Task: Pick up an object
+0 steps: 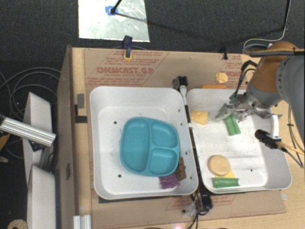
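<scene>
Nearest the camera, at six o'clock in the right bin [279, 175], a green stick [225, 182] lay beside a tan disc [219, 164]. In the left bin [102, 128] a teal tray [150, 147] sat mid-floor, a purple scrap [167, 181] at its five o'clock edge. Further back, a yellow wedge [200, 117] rested at nine o'clock in the right bin. The gripper [234, 112] hung low at twelve o'clock there, right above a green block [232, 126]; whether its fingers were wide or closed on the block, I could not tell. Judging by this, the pick was not yet shown done: grasp and lift remained. The bins stood on a cardboard-lined bench [124, 70] over dark carpet [38, 23], cables [19, 87] at nine o'clock.
</scene>
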Motion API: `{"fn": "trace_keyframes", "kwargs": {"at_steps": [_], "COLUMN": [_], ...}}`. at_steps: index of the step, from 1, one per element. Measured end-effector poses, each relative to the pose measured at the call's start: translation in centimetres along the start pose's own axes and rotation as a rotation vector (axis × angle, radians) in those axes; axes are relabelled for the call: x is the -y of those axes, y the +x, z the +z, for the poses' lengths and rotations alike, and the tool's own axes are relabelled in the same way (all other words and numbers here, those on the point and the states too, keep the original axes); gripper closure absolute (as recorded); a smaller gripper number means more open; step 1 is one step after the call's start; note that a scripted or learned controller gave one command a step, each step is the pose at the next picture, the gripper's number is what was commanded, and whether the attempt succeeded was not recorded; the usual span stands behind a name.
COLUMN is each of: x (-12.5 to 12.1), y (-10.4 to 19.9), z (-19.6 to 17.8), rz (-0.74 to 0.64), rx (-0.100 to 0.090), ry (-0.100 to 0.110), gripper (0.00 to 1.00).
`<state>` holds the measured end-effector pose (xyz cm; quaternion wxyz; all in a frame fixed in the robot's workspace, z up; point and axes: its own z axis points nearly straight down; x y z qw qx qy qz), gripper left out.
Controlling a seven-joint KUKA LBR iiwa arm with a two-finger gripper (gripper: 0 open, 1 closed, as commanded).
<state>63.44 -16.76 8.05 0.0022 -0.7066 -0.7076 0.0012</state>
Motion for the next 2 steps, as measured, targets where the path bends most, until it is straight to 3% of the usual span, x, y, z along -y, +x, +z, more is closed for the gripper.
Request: {"fn": "trace_keyframes", "kwargs": {"at_steps": [1,2], "x": [-0.4,-1.3], "y": [0.0,7.1], "z": [-1.6,-12.4], "rz": [-0.002,-0.010], "rx": [0.002,0.001], "ry": [-0.010,-0.019], "gripper": [1.00,1.00]}}
